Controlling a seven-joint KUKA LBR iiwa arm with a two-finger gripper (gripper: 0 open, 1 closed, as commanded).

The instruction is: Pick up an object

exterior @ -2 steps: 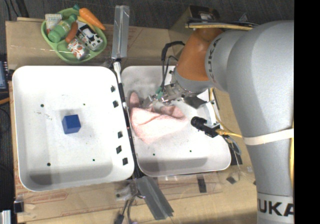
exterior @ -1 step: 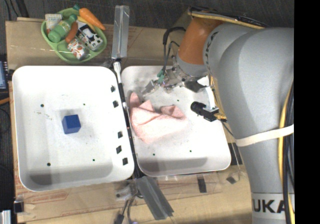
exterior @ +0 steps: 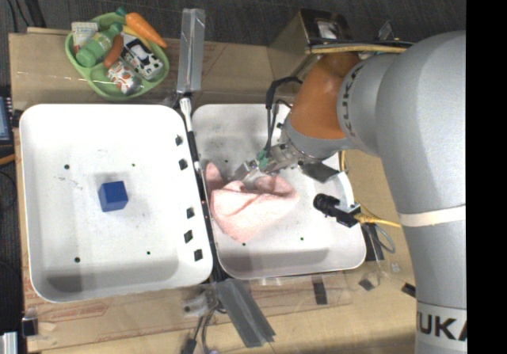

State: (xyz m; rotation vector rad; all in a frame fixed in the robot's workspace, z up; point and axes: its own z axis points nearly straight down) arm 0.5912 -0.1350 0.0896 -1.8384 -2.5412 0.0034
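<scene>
grey arm (exterior: 428,186) marked "kuk", hand (exterior: 257,172) at pink cloth (exterior: 247,206)

Bench (exterior: 238,55), two white bins (exterior: 47,186), green bowl (exterior: 83,75)

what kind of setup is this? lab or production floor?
Likely a lab grasping testbed: two white bins side by side, a KUKA arm reaching in, and test props such as a blue cube and pink cloth.

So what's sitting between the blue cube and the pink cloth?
In the camera view, bare white floor of the left bin, then the divider where the two bins meet, lie between the blue cube and the pink cloth.
</scene>
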